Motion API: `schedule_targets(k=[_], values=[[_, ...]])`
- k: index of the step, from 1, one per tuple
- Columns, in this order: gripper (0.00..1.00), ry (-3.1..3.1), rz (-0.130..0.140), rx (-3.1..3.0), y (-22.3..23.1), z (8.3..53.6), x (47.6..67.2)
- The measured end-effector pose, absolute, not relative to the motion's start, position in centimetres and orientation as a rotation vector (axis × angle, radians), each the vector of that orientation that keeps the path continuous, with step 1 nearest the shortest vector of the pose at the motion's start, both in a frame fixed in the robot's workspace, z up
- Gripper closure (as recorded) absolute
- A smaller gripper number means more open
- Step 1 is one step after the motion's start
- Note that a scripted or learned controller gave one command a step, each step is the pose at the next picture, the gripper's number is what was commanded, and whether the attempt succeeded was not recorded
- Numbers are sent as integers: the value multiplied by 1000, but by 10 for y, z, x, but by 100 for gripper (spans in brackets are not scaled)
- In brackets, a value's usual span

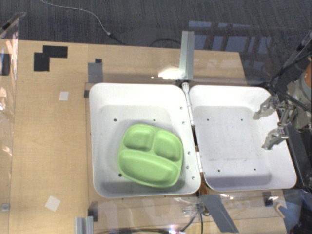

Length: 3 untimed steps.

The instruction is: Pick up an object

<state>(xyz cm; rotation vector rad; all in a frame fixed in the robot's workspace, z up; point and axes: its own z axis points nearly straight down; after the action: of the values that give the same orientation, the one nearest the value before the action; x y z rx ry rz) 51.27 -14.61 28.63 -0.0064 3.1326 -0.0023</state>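
Jaws (269, 126) hang wide apart with nothing between them, over the right edge of the right bin (234, 174). The two metal fingers (261, 110) point left, in toward the middle of that bin. Behind them the grey arm (298, 99) comes in from the right.

In the left bin (105, 106) lies a green plate (151, 155), well apart from the jaws. It has three dips in it, two small ones at the back and one long one at the front. Its long side runs from left to right, tipped a little so the right end sits lower. It rests near the front right corner of its bin.

Both bins sit side by side on a light wooden surface (48, 130). Black marks (48, 56) show at its back left. Dark carpet (122, 4) lies beyond, with a thin cable (80, 11) on it.
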Motion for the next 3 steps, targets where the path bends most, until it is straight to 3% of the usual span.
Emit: schedule_targets(k=[1, 2, 3], values=[[0, 3084, 0, -581, -191, 185, 547], [0, 2916, -12, -1134, -201, 90, 547], [0, 2531, -20, -1838, -172, 91, 554]])
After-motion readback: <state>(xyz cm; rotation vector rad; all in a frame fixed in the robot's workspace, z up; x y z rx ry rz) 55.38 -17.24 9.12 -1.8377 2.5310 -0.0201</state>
